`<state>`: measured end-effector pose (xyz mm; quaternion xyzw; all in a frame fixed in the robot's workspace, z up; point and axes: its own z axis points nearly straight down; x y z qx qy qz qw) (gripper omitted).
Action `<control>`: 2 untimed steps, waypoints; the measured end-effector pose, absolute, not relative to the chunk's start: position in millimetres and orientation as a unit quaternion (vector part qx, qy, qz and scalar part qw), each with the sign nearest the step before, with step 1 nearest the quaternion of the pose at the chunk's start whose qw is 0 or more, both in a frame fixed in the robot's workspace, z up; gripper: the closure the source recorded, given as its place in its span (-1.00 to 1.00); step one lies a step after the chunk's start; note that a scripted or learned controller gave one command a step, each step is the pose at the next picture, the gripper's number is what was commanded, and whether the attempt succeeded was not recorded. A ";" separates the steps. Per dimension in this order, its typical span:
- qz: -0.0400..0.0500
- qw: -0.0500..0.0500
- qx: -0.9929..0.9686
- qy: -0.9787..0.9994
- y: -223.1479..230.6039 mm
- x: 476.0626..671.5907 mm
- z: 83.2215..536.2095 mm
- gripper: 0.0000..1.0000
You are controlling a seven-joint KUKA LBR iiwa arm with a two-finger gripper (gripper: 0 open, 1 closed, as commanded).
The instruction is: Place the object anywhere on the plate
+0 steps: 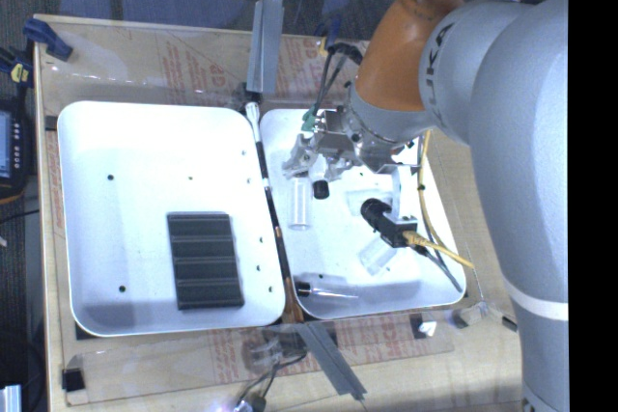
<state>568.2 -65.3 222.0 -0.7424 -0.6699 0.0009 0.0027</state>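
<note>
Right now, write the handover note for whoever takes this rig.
Gripper: over the upper left of the right bin; I cannot tell whether it holds anything.
Things: a clear tube lies in the right bin just below the gripper, with a second clear piece and a thin pen-like stick nearer the front wall. The dark ribbed plate lies in the left bin.
Done: no object is on the plate yet.
Left: grasp an object, carry it across, set it on the plate.
</note>
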 end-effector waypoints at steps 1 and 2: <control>0.002 0.002 -0.745 -0.667 44.9 635.5 195.8 1.00; 0.003 0.002 -0.769 -0.639 60.7 498.1 190.6 1.00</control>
